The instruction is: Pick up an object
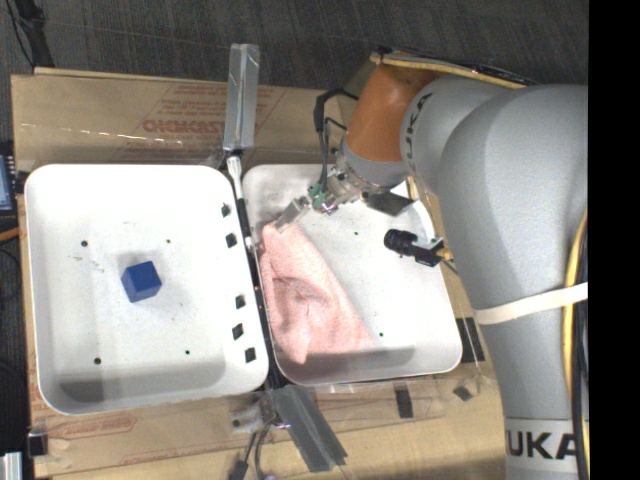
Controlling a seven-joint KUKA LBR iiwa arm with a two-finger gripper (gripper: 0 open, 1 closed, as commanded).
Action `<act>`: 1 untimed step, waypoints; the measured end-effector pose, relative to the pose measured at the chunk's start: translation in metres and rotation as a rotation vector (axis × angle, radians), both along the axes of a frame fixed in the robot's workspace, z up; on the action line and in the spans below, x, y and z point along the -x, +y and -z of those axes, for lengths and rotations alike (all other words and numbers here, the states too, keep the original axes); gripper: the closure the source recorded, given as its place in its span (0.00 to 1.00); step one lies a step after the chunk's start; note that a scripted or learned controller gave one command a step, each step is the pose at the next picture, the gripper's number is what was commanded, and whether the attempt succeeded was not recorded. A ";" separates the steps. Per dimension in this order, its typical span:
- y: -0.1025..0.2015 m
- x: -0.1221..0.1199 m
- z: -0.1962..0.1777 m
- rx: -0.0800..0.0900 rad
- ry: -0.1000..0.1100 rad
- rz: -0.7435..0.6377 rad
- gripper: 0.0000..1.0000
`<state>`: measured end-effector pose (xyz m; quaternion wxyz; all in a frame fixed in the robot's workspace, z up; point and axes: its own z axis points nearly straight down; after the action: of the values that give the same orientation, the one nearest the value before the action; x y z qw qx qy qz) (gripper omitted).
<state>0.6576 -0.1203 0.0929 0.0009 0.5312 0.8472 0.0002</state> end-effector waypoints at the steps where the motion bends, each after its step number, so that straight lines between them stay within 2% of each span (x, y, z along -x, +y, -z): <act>1: 0.003 0.054 0.001 -0.001 0.004 -0.167 0.00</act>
<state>0.6034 -0.1175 0.0919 -0.0012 0.4587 0.8886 -0.0005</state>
